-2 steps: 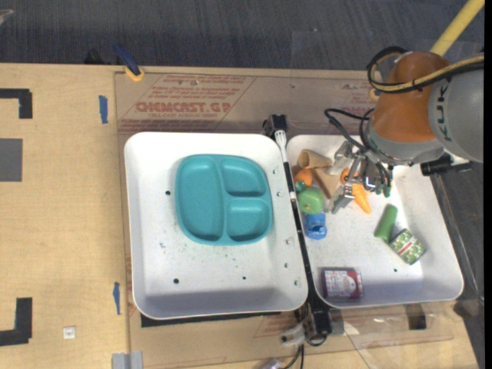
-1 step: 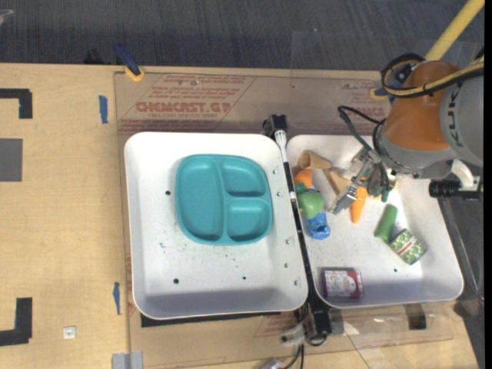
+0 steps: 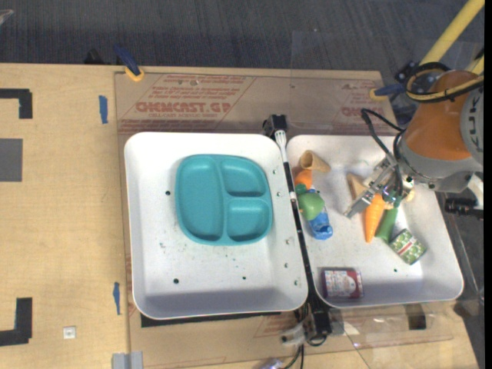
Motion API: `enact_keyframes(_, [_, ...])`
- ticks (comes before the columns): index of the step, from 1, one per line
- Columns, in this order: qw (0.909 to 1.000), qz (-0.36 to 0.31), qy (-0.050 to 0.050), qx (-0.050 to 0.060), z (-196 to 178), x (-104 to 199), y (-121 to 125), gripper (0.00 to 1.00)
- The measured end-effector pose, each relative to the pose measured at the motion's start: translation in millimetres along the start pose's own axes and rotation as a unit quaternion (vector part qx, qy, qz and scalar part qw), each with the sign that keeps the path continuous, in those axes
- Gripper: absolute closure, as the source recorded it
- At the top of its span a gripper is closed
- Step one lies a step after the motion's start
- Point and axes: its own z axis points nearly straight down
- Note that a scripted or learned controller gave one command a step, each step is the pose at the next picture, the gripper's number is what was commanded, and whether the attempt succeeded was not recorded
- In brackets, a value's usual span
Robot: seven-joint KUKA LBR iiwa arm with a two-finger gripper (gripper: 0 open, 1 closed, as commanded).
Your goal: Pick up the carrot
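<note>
**Jaws spread at the carrot's top end**

Jaws parted, splayed out to either side right at the upper end of the carrot (image 3: 373, 220), with no visible clamp on it. Lies orange and tapered on the floor of the right bin (image 3: 446, 279), right of that bin's middle, thick end up under the jaws and thin end pointing toward the near rim, a little tilted. Touching it on the right, a dark green stick-shaped thing (image 3: 389, 220), at much the same slant. Just below that, a green printed packet (image 3: 407, 246), turned askew. Just left of the jaws, a tan wedge (image 3: 356, 184).

Farther left, along the bin's left wall, a close cluster: a tan cone (image 3: 313, 161) at the top, then an orange piece (image 3: 304, 177), a round green piece (image 3: 311, 204) and a blue piece (image 3: 321, 227) at the bottom. Near the front rim, well apart from the carrot, a can with a red label (image 3: 340, 283) on its side.

Above the jaws, the orange band (image 3: 434, 125) of the arm, reaching in from the right, with black cables looped about it.

Next door, in the left bin (image 3: 146, 229), a teal divided plate (image 3: 224, 198) at the middle. Under both bins, a printed cardboard sheet (image 3: 192, 94) on the tan table (image 3: 61, 206), with bits of blue tape (image 3: 103, 108) at the sheet's edge.
</note>
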Motion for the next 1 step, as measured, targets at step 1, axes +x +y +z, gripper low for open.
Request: enact_keyframes(1, [0.9999, -0.001, -0.012, -0.002, -15.1, -6.4, 2.1, 1.00])
